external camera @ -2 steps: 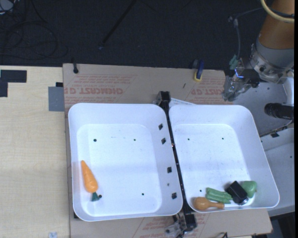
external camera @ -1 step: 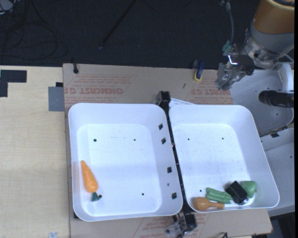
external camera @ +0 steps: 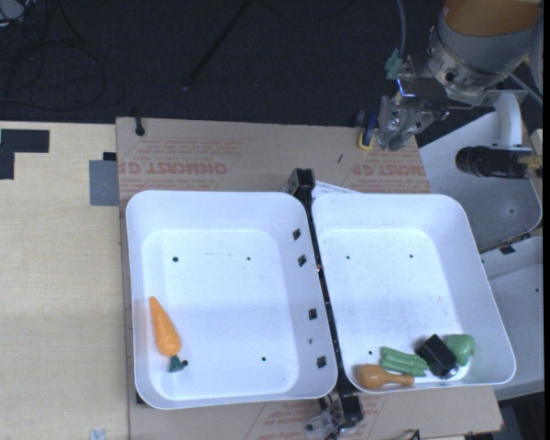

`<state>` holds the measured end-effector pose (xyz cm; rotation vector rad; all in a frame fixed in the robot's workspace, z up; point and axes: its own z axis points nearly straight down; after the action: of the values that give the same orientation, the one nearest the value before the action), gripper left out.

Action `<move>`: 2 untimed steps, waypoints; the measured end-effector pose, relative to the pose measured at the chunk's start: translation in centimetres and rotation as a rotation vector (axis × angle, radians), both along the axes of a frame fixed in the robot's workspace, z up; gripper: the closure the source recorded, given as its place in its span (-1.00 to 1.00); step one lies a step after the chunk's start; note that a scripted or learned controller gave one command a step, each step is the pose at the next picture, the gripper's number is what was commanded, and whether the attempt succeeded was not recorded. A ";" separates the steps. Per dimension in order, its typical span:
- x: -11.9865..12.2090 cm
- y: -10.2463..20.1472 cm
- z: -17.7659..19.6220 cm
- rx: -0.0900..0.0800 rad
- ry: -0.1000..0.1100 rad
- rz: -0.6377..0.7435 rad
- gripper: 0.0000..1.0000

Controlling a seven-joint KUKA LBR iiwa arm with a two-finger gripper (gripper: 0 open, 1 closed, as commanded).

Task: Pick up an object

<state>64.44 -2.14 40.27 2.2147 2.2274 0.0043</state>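
My white bins (external camera: 215,211) hold an orange carrot (external camera: 164,327), a green pod (external camera: 403,362), a black block (external camera: 436,355) and a tan gourd (external camera: 381,377).

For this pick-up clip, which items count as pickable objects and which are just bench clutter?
Pickable:
- orange carrot, left bin
- green pod, black block, green piece, tan gourd-shaped piece, near corner of right bin

Just lying about:
- printed cardboard sheet under the bins
- cables behind the bench
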 end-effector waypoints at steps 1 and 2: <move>-0.3 -5.4 -11.3 -0.003 0.016 -0.011 1.00; -1.5 -5.1 -11.0 -0.002 0.007 -0.009 1.00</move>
<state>62.97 -7.25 29.24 2.2273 2.2200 -0.0053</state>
